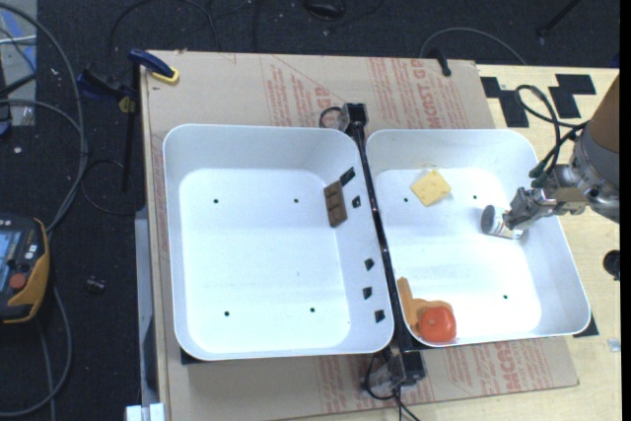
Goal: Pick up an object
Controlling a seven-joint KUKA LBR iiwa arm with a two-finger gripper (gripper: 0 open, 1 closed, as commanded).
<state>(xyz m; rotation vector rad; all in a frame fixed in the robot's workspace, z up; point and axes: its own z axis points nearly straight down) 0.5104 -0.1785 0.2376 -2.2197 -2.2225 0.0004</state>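
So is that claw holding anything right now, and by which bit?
Cannot be told. The gripper sits low in the right bin, apart from the yellow piece and the orange object.

Two bins sit side by side on the table [256, 84]. The left bin [197, 212] holds a small bar [336, 204] against its right wall. In the right bin [463, 145], a flat piece [431, 187] lies toward the back, a round object [436, 321] (with a stick [404, 295] just beside it) fills the front left corner, and the gripper [496, 224] reaches in at the right wall.
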